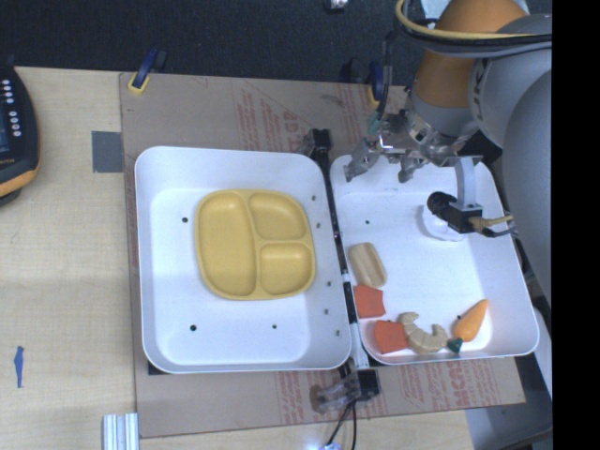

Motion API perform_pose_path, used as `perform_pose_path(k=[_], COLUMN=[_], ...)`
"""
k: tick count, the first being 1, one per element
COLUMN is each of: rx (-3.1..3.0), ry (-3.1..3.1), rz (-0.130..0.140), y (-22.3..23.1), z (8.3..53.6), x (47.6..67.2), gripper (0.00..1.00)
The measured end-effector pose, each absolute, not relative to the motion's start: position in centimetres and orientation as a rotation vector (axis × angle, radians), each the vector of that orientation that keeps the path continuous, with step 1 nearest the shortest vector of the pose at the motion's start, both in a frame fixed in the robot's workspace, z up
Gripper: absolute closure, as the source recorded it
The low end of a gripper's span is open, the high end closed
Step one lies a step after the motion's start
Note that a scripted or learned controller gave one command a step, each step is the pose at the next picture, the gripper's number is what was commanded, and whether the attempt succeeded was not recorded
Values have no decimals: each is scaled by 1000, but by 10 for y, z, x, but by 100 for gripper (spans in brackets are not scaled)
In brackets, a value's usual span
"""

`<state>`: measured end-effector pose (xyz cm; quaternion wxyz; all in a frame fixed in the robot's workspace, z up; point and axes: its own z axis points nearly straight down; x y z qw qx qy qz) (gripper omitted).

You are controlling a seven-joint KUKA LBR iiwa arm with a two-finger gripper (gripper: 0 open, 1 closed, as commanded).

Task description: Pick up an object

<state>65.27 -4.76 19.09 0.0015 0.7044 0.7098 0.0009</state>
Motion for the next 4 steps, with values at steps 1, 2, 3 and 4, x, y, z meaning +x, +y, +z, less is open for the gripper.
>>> perform_pose_path(k=[1, 2, 3, 4], rx=[2224, 2228, 2220, 2214], ry=[2230, 2230, 2218, 2229], rz=[-11, -14, 0, -2], y=[-24, -28, -77, -57], z=[191, 191, 211, 191], x=[575, 471, 514, 545], gripper=[0, 0, 0, 0])
